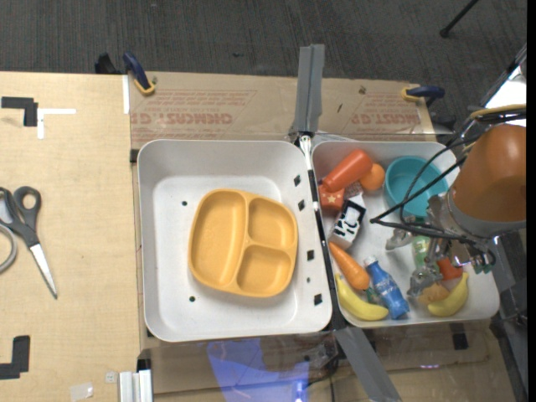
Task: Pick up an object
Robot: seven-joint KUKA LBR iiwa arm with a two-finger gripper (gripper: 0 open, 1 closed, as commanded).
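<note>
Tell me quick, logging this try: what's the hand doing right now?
Hand: low in the right bin near a banana; open, closed or holding something cannot be told from this view.

The shallow white right-hand bin [477, 308] is offering little free room: a long orange carrot-shaped toy [346, 171], a teal plastic bowl [408, 182], a blue bottle [387, 288] and two yellow bananas [360, 303] [450, 298] are crowding its floor. The shallow white left-hand bin [159, 249] is giving open passage around a yellow three-compartment plate [243, 243] that is taking up its middle.
</note>
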